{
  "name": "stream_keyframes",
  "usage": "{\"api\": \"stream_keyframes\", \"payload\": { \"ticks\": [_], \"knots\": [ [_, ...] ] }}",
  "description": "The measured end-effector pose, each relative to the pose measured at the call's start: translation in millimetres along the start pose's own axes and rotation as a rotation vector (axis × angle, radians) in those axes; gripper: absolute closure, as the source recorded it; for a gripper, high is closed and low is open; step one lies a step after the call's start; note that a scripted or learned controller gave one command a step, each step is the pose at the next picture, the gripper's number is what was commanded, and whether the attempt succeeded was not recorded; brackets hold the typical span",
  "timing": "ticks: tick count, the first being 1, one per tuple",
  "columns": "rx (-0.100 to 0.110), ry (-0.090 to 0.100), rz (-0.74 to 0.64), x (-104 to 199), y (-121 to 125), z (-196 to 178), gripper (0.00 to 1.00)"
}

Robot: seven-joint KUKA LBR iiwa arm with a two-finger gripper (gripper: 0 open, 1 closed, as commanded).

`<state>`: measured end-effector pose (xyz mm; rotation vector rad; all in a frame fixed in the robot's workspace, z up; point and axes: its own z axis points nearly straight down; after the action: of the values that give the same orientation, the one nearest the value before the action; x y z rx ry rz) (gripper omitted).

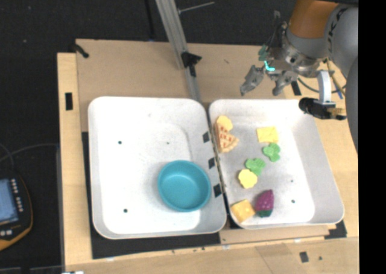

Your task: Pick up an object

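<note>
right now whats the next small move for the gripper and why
Probably move it toward the camera and down over the yellow block. The gripper hangs open above the far rim of the right bin, holding nothing, and that block is the nearest piece, with bare bin floor on its far side.

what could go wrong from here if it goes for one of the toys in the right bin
1. The green pieces and yellow flower lie close together, so the gripper, now above the right bin's far rim, might nudge neighbours or grab two.
2. The purple toy and yellow block sit by the near wall, which may crowd the fingers.
3. The waffle piece hugs the divider edge.
</note>
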<state>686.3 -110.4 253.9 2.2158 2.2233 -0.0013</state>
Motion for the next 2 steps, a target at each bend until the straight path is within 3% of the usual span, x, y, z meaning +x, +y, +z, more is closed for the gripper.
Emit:
{"api": "stream_keyframes", "payload": {
  "ticks": [2],
  "knots": [
    [0.006,0.0,0.004,-4.5,-13.1,99.2,0.0]
  ]
}}
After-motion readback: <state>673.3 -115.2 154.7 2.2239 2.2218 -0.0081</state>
